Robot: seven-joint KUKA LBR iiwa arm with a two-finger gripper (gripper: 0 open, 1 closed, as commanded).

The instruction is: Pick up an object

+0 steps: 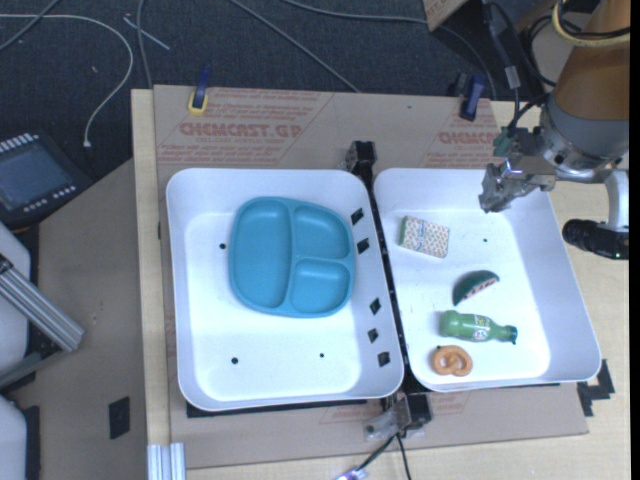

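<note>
Pretzel [452, 360] lies nearest, beside green bottle [476, 327]. Claw [497, 199] hovers at right bin [560, 268] rear; finger state indeterminable. Risk: crowded items, glancing grasp likely.

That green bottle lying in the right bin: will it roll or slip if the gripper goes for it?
The green bottle lies on its side, so a nudge would probably roll it. Its rounded, glossy-looking body may slip between fingers. It looks like a small toy, so likely light. The pretzel lies close and may get bumped.

text: "CHEMCAST GP" in red, repeated | on: brown board [300, 118] under the white bins
</note>
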